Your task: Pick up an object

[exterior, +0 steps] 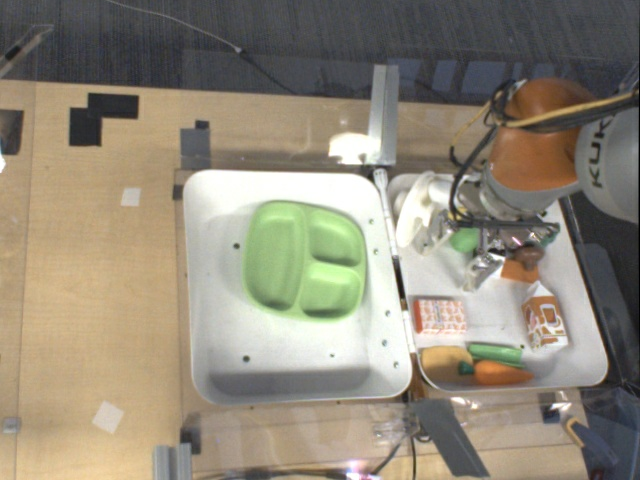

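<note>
Green object point(464, 238) just left of gripper point(487, 264), right bin point(585, 363).

Light was even and fairly bright, falling from above. The 2 white bins came close to overexposure: the left bin point(285, 368) kept a soft grey shadow along its near inner wall, while the right bin point(585, 318) looked flatter and paler. A blown-out glare patch sat on the bench point(90, 298) just behind the bins, beside the metal post point(384, 118). The green tray point(303, 258) showed gentle shading in its compartments. Focus was soft throughout; small items in the right bin looked smeared, and the gripper point(487, 261) was blurred. The dark floor at the top appeared grainy.
</note>
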Tool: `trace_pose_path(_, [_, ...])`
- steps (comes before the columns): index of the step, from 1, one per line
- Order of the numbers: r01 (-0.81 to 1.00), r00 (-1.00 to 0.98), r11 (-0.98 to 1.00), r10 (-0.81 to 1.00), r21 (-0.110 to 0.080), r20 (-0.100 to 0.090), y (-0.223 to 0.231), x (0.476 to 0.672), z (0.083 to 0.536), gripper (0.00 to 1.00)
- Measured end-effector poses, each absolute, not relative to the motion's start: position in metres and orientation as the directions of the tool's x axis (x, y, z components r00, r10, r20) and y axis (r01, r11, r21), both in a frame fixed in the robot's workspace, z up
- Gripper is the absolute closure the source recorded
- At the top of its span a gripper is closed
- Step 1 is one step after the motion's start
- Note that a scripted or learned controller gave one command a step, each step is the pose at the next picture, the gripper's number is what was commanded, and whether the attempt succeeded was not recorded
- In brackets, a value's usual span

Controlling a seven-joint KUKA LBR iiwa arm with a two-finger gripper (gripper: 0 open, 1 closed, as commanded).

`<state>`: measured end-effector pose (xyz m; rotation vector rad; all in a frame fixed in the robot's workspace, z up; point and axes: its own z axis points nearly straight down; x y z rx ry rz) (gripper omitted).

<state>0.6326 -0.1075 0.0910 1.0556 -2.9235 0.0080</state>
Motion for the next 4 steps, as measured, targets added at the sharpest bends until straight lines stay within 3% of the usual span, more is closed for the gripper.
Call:
trace_pose_path(1, [-0.636,-0.772,0.772,-0.636,-0.016,-0.005,-0.103,0.642,0.107,1.00])
trace_pose_path(2, [-0.896,-0.443,0.443,-0.897,-0.015,-0.007,-0.140,0.644,0.268,1.00])
trace_pose_path(3, [-0.999,0.051,-0.051,-0.999,-0.010,-0.001,-0.206,0.670,0.278,1.00])
trace_pose_path(4, [-0.999,0.051,-0.051,-0.999,-0.019,-0.003,-0.202,0.673,0.291,1.00])
